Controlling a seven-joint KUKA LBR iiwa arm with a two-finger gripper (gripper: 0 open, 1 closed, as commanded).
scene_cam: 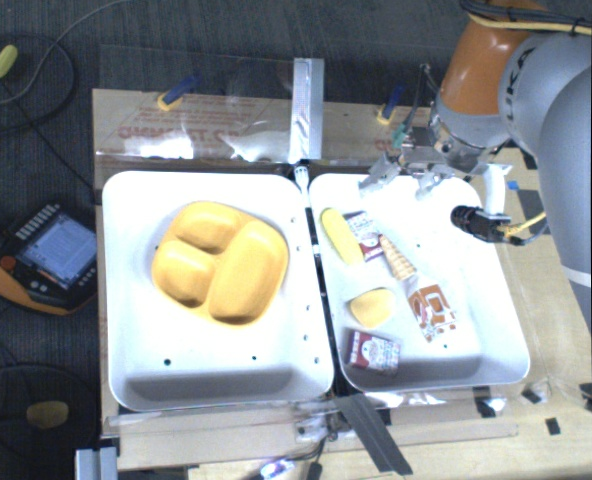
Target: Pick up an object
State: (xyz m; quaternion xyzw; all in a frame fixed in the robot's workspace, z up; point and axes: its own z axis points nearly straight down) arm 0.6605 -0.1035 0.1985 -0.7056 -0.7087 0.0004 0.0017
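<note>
My gripper [404,180] hangs over the far edge of the right bin [496,318], fingers spread, with nothing between them. Just below it in that bin lie a long yellow piece [339,235], a small printed packet [367,238] and a striped cone-shaped stick [399,259]. Nearer the front are a rounded yellow lump [372,307], an orange-and-white packet [433,312] and a dark red packet [373,350]. The left bin [136,368] holds one big yellow bun-shaped object [219,261].
The arm's orange band [481,63] and grey body [566,138] fill the upper right. A metal post [308,108] stands behind the wall between the bins. Blue clamps [177,90] sit at the bench's back edge. A hand-held control unit [44,258] lies on the floor at left.
</note>
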